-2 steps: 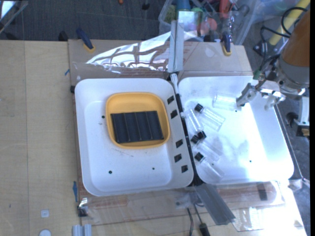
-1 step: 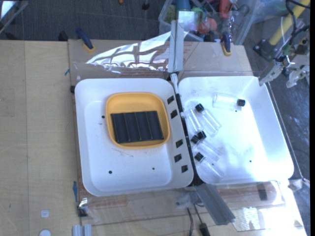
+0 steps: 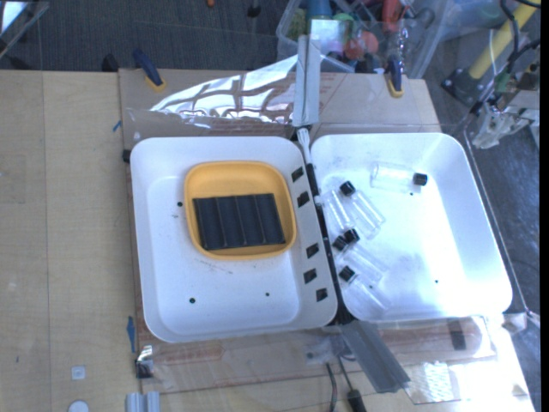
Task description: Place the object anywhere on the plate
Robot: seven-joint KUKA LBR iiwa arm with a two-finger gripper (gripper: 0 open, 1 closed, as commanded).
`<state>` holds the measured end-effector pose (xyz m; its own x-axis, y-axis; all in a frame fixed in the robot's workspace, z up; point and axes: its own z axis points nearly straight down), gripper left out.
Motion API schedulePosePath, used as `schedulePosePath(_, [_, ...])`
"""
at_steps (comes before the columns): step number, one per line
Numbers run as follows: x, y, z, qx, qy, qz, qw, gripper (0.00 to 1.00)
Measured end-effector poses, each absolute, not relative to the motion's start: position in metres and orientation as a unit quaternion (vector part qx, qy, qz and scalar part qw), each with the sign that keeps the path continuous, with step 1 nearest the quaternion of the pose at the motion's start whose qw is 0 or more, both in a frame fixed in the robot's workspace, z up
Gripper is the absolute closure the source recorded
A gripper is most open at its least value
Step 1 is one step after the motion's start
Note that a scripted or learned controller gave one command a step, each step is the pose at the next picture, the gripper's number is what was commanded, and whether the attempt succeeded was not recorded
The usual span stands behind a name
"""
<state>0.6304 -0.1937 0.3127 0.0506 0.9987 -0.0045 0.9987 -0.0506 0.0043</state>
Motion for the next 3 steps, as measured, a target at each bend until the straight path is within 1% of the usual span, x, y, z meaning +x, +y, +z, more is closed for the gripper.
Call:
schedulePosePath(1, [0.630, -0.193, 0.313, 0.725, 0.689, -0.0002, 0.003, 0.00])
schedulePosePath(2, [0.631, -0.193, 0.323, 0.724, 0.689, 0.0001, 0.005, 1.00])
schedulePosePath(3, [0.631, -0.193, 0.323, 0.724, 0.690, -0.0001, 0.005, 0.00])
